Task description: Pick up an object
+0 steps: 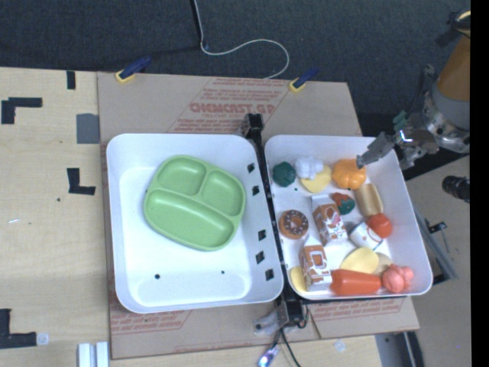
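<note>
Hovering over right bin (419, 243) rim: gripper (372, 153), grasp unclear, beside orange toy (349, 174).

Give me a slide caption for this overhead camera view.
Hand at the right bin's rim near the orange toy; green plate in the left bin.

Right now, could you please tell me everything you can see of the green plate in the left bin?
The green plate is a pale green, smooth, plastic-looking tray with rounded corners and three compartments: one long and two smaller. It lies flat, right side up and turned at a slant, on the floor of the left bin, towards its upper middle. Nothing rests in it.
</note>
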